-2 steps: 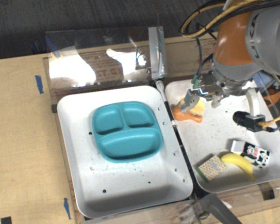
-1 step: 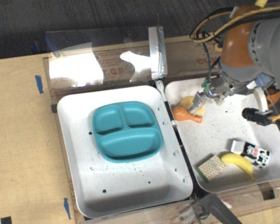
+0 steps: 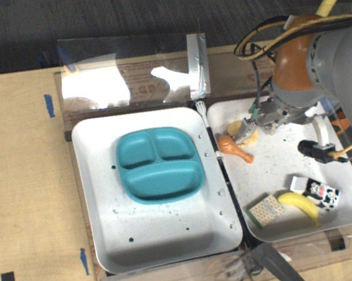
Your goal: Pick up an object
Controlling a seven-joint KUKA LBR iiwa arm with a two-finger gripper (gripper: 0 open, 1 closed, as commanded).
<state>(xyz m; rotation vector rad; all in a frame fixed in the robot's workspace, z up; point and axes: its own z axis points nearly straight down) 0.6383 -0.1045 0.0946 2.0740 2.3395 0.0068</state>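
As the end effector (image 3: pixel 256 120) hangs near, the orange toy (image 3: pixel 235 148) points lower-right.

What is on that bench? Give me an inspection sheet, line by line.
Surface: left bin and right bin, white, side by side.
Job's things: in the right bin, orange toy, banana, checked block, patterned box, pale yellow piece.
Clutter: teal divided plate in the left bin.
Grippers: gripper low beside the pale yellow piece.
Cables: dark cables loop near the wrist.
Surroundings: tan board on the left; clear panel behind the left bin.
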